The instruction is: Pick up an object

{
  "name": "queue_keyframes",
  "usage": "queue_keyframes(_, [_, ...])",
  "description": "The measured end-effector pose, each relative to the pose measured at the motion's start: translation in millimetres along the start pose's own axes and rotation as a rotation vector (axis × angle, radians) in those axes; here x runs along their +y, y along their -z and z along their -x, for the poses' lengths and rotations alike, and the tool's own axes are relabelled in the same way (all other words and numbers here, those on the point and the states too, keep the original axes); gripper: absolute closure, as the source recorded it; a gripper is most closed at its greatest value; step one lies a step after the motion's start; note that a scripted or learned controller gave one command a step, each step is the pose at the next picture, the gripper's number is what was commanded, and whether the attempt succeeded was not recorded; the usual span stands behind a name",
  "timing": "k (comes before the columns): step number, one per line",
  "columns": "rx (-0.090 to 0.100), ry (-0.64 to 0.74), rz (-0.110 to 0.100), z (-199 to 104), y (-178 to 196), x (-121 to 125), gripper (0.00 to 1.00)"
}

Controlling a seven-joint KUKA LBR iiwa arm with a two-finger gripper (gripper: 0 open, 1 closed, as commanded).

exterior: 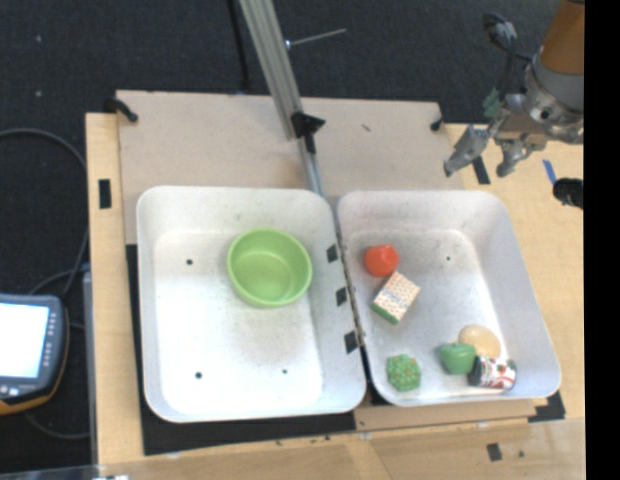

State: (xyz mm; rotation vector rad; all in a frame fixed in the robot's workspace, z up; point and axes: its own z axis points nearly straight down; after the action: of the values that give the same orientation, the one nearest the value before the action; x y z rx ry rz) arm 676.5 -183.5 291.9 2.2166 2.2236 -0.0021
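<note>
While left bin (170, 388) holds green bowl (269, 267), right bin (520, 258) holds toys.

Grey KUKA arm with orange band (562, 43) enters at upper right of frame, wrist pointing down-left. Two-finger metal gripper (487, 160) hangs at right upper edge; fingers (464, 155) spread apart, nothing between them.
</note>
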Motion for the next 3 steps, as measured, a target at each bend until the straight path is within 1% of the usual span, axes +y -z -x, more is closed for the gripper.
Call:
queue_keyframes(1, [-0.001, 0.000, -0.001, 1, 0, 0, 0.00])
queue_keyframes(2, [-0.001, -0.001, -0.003, 4, -44, 5, 0.00])
queue_keyframes(3, [0.000, -0.003, -0.005, 7, -107, 6, 0.00])
